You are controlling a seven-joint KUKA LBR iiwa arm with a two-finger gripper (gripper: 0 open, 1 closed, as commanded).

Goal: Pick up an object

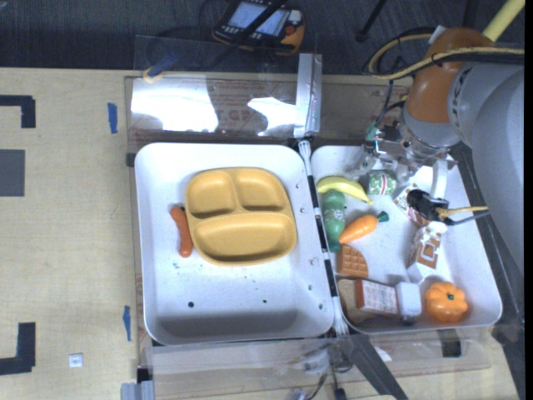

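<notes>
My gripper [396,165] hangs over the far end of the right bin [487,302], coming down from the grey arm with its orange band [433,94]. Just below it, at its left, lies a small green and white round thing [381,182]; whether the two touch cannot be told. Left of that rest a yellow banana [343,187] and a green bottle [334,215]. An orange carrot [360,227] lies mid-bin. Nearer the front are a brown waffle [352,262], a brown carton [376,298], an orange pumpkin [445,301] and a small printed packet [427,247].
The left bin [158,298] holds a yellow divided plate [240,215] with an orange sausage [182,230] at its left side. A metal divider [309,98] and a clear panel stand behind the bins. A handheld controller [254,22] lies beyond the bench.
</notes>
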